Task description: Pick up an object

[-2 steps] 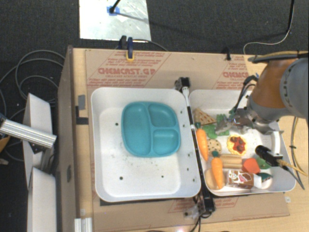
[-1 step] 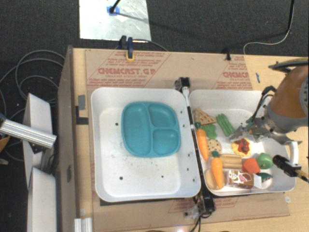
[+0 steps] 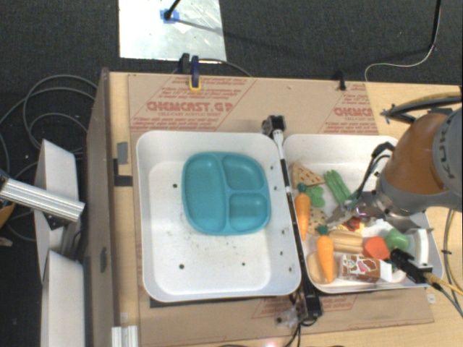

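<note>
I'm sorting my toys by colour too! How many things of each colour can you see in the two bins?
Teal: 1, the plate
Orange: 2, the carrots
Orange-red: 1, a round piece
Green: 2, a bean pod and a small piece
Tan: 1, a cracker
Brown and white: 1, a packet
Total: 8 clearly seen; some are hidden by the arm.

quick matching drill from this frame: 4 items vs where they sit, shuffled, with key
Items:
1. teal plate
2. tool
3. snack packet
4. yellow clamp

Places:
A. front of the right bin
B. far edge of the bench
C. middle of the left bin
D. over the toys in the right bin

Pairs: 1-C, 2-D, 3-A, 4-B
</note>
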Robot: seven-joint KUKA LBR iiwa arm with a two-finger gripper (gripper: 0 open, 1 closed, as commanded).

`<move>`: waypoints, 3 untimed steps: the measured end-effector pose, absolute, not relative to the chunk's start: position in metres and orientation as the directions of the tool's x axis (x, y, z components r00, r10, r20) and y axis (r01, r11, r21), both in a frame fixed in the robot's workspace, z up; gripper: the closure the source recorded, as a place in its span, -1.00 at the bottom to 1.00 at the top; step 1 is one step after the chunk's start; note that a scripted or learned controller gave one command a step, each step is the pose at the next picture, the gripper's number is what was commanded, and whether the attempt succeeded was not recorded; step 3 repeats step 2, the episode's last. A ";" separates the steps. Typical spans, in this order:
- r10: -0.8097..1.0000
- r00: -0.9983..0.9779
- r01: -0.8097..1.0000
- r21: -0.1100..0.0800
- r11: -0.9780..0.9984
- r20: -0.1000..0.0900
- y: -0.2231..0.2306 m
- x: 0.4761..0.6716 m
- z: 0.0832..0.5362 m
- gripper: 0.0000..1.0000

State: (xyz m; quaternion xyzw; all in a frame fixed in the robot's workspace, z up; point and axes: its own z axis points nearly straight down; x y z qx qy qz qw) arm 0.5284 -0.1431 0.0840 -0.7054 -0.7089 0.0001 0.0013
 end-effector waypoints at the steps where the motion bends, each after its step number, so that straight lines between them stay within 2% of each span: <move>1: 1.000 -0.004 1.000 0.011 0.004 -0.002 -0.146 0.533 0.098 1.00; 2: 1.000 -0.005 1.000 0.013 0.005 -0.003 -0.146 0.547 0.203 1.00; 3: 1.000 -0.005 1.000 0.013 0.005 -0.003 -0.146 0.547 0.203 1.00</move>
